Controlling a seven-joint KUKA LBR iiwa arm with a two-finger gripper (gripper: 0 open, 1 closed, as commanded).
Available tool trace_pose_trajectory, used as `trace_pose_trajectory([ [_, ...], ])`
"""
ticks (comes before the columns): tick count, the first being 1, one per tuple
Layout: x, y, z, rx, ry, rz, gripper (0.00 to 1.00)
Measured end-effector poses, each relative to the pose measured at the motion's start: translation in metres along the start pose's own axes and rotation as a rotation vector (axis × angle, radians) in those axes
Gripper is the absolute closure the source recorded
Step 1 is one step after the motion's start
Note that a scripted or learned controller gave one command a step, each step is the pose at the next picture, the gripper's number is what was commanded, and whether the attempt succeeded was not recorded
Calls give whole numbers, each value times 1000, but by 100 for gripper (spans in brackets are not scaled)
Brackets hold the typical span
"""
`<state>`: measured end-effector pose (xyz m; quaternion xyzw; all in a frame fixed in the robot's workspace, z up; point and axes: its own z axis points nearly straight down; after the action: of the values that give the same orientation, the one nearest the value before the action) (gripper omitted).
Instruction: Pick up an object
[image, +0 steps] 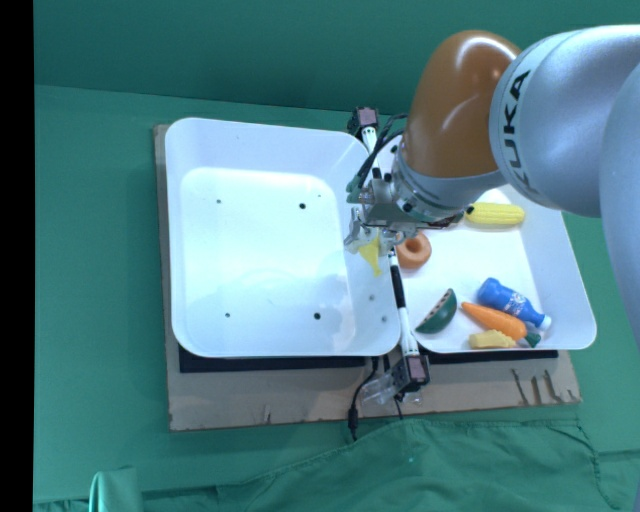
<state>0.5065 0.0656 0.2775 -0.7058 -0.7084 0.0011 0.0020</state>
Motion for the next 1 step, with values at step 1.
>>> trace_pose_trajectory([
  [1,-34,4,0,-2,-2,10,100],
])
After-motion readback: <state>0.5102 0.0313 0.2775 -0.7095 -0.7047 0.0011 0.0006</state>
